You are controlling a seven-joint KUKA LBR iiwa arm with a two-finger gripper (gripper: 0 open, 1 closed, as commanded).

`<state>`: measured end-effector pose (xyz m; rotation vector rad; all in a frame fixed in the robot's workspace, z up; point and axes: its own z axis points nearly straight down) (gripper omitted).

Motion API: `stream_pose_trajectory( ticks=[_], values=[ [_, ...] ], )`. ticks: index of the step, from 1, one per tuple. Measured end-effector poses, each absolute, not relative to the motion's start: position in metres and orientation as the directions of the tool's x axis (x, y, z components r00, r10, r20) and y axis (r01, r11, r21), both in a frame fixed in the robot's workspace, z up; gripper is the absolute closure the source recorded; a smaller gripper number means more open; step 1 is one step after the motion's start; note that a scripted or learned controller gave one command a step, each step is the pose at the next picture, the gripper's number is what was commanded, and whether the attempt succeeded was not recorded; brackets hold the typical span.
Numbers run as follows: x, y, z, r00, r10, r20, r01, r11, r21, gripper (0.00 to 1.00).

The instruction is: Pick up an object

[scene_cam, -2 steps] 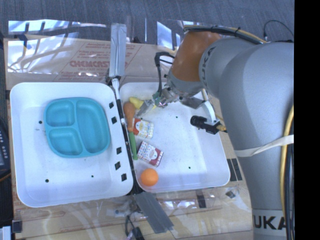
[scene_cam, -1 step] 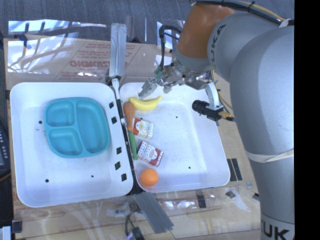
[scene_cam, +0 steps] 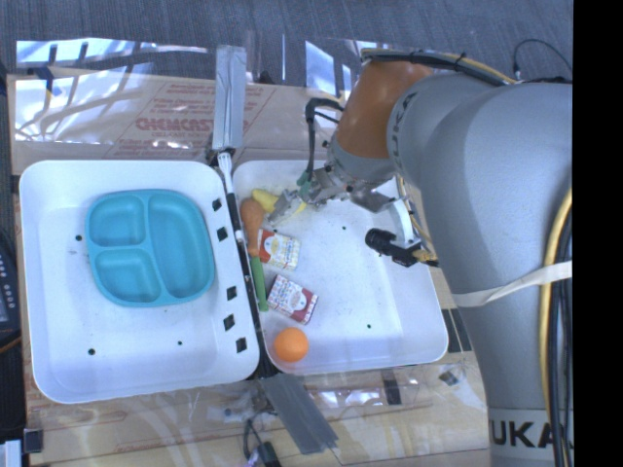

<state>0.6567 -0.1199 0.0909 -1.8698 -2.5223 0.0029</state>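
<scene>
The gripper (scene_cam: 289, 205) is low in the right bin's (scene_cam: 409, 334) upper left corner, its fingers slightly apart with nothing visibly between them, just beside a yellow piece (scene_cam: 264, 198) and a carrot (scene_cam: 252, 224). Below these lie two red-and-white packets (scene_cam: 280, 250) (scene_cam: 292, 300), a green stick (scene_cam: 259, 282) against the left wall, and an orange (scene_cam: 290, 344) near the front edge. The bin's right half is bare. The left bin (scene_cam: 58, 348) holds a blue divided tray (scene_cam: 151, 246).

Dark grey carpet (scene_cam: 146, 3) lies beyond a cardboard-covered bench (scene_cam: 146, 115) under bright light.
</scene>
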Motion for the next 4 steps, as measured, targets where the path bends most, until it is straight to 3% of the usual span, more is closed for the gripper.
stream_pose_trajectory(
  ticks=[1, 2, 3, 4],
  values=[
    [0.657, -0.119, 0.101, -0.295, 0.955, 0.000, 0.955, 0.295, -0.004, 1.00],
    [0.657, -0.122, 0.092, -0.280, 0.960, 0.002, 0.960, 0.280, -0.004, 1.00],
    [0.657, -0.122, 0.092, -0.280, 0.960, 0.002, 0.960, 0.280, -0.004, 0.00],
    [0.657, -0.096, 0.120, -0.316, 0.949, -0.001, 0.949, 0.316, -0.001, 0.00]
  ],
)
